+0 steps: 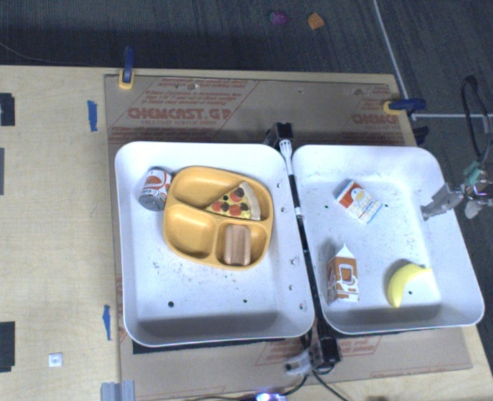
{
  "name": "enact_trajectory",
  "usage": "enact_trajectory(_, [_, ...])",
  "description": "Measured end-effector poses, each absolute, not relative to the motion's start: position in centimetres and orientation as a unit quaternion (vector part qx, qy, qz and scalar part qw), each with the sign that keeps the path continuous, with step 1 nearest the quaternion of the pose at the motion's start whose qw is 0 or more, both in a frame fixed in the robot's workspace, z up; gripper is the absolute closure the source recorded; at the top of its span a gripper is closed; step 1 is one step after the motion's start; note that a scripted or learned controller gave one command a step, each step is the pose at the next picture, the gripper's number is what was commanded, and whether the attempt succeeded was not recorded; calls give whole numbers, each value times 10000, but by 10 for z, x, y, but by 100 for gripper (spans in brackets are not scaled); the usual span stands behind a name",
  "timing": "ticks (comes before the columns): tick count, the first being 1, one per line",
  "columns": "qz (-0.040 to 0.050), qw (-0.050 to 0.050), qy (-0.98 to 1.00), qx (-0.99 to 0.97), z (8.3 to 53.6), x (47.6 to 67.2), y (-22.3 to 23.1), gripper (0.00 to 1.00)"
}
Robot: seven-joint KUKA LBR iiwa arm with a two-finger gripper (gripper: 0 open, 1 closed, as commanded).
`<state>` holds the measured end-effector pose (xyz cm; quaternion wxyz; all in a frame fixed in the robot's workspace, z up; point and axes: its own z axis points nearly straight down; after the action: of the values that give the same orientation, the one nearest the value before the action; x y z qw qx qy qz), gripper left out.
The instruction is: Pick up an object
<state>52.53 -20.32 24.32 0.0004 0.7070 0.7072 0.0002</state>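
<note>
Arm cut off by right edge; hand [449,200] too small/blurry to read.

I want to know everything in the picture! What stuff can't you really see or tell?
1. The gripper in the camera view: too small and blurred to tell how it stands.
2. The writing on the two small cartons: too small to read.
3. The can: partly hidden behind the yellow tray.

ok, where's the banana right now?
In the camera view the banana lies in the right bin, near its front right corner, just right of the small brown carton and apart from it.
</note>
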Motion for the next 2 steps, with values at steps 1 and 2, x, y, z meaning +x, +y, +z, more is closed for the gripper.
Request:
enact_trajectory(1, [4,12,7072,7070,102,546,-182,0])
enact_trajectory(2, [29,72,7070,7072,89,484,-162,0])
